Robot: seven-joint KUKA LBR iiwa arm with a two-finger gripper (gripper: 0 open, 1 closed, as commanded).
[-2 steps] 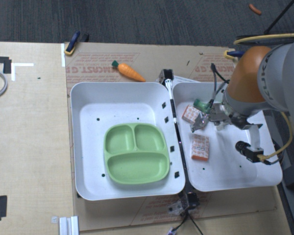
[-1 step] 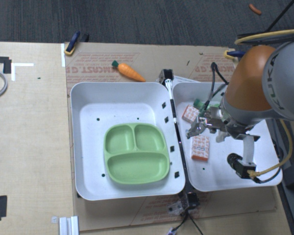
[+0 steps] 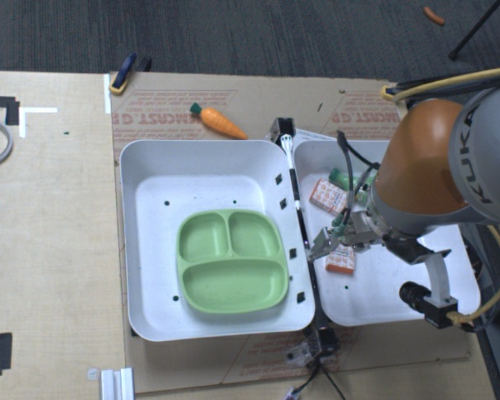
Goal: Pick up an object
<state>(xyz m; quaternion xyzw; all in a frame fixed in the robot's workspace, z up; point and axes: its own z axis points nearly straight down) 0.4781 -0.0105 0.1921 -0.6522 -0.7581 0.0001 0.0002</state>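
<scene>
My gripper [image 3: 323,246] hangs low over the left side of the right bin [image 3: 375,307], close to the wall between the two bins. A small red and white packet [image 3: 342,262] lies just under and to the right of it, partly covered by the wrist. A second red and white packet [image 3: 326,195] lies farther back in the same bin. Beside that one, a green item [image 3: 342,177] peeks out from under the arm. The arm's orange band and grey body hide the middle of the right bin.
A green divided plate [image 3: 232,261] lies in the left bin [image 3: 150,223]. An orange toy carrot [image 3: 220,122] rests on the cardboard behind the bins. A blue clip [image 3: 123,72] sits at the cardboard's back left corner, and cables run along the bench's right side.
</scene>
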